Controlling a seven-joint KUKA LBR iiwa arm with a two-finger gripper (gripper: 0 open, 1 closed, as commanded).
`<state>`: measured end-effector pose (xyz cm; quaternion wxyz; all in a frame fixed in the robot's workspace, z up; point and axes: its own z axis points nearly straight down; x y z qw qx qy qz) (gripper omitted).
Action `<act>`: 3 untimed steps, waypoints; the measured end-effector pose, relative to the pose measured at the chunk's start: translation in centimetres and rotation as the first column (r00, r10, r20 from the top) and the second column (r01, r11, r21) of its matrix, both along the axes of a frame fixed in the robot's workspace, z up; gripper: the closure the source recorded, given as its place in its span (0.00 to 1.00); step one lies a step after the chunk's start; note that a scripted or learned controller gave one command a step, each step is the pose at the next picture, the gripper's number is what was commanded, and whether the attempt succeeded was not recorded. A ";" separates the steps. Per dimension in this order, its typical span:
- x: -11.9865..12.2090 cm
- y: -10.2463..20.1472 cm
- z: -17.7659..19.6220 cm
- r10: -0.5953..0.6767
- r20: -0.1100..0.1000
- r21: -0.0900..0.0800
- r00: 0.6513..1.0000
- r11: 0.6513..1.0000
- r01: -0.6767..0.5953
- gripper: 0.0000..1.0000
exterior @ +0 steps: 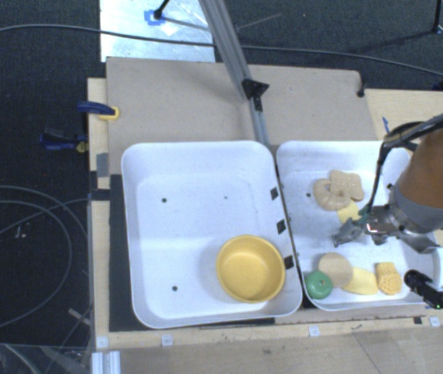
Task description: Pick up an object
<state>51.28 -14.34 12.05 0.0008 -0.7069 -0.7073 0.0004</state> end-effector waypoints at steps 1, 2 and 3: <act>0.1 0.0 -3.1 0.000 0.002 0.000 1.000 1.000 0.000 0.00; 0.1 0.0 -2.0 0.000 0.004 -0.001 1.000 1.000 0.000 1.00; 0.1 -1.0 2.9 -0.001 0.007 -0.002 1.000 1.000 0.001 1.00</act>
